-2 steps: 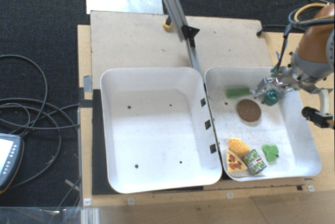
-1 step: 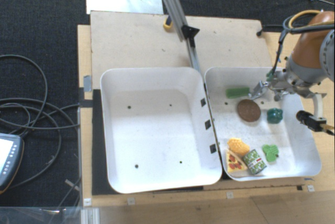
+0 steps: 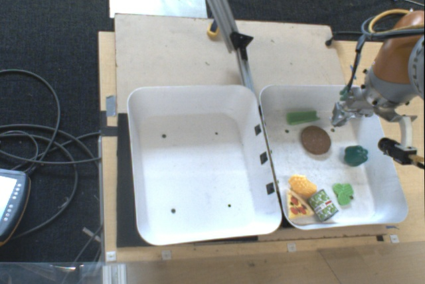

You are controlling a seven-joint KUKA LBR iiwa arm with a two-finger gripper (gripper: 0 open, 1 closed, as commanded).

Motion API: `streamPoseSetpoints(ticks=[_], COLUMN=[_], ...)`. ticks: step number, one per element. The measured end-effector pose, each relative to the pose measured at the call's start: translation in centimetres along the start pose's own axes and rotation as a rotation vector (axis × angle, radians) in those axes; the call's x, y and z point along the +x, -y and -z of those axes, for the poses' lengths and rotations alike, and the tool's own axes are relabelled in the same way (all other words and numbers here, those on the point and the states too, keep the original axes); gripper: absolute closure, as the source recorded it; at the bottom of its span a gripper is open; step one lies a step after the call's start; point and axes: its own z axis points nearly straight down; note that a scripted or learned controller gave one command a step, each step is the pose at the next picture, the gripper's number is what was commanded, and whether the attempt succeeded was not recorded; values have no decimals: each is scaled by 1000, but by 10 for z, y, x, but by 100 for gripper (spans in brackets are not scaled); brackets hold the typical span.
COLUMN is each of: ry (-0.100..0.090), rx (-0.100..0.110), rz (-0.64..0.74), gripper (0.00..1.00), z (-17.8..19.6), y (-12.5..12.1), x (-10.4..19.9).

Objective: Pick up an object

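Gripper (image 3: 339,115): poised over the rear part of the right bin (image 3: 392,178), on the end of the grey arm (image 3: 392,87) with the orange band. Seen from above, against the white bin floor. State of opening: cannot tell from this angle. Nothing visibly held.

Candidate objects: 7, all lying in the right bin, none touching the gripper.

1. Green block (image 3: 302,117): flat, rectangular, bright green. Near the rear wall, just left of the gripper.
2. Brown disc (image 3: 315,141): round, flat, dull brown, with a darker edge. In front of the green block, below and left of the gripper, apart from both.
3. Teal object (image 3: 355,155): dark blue-green, lumpy, rounded. Right of the brown disc, near it.
4. Green leafy piece (image 3: 342,193): small, lobed, bright green. In front of the teal object.
5. Small can (image 3: 323,204): green and white label with a red patch, lying tilted. Just left of the green leafy piece.
6. Yellow object (image 3: 302,184): rounded, yellow-orange. Near the front-left corner.
7. Wedge-shaped piece (image 3: 297,204): yellow with red patches, like a pizza slice. Touching the yellow object at the rear and the small can at the right.

Left bin (image 3: 136,143): white, beside the right bin, with 4 small dark dots on the floor.
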Motion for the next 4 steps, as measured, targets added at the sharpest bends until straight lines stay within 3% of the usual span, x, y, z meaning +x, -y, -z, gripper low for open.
streamPoseSetpoints(ticks=[2, 4], ry=[0, -5], rx=[-1, 6], rz=[2, 9], gripper=[100, 100], z=[96, 102], y=[-8, -11], x=[-5, 106])
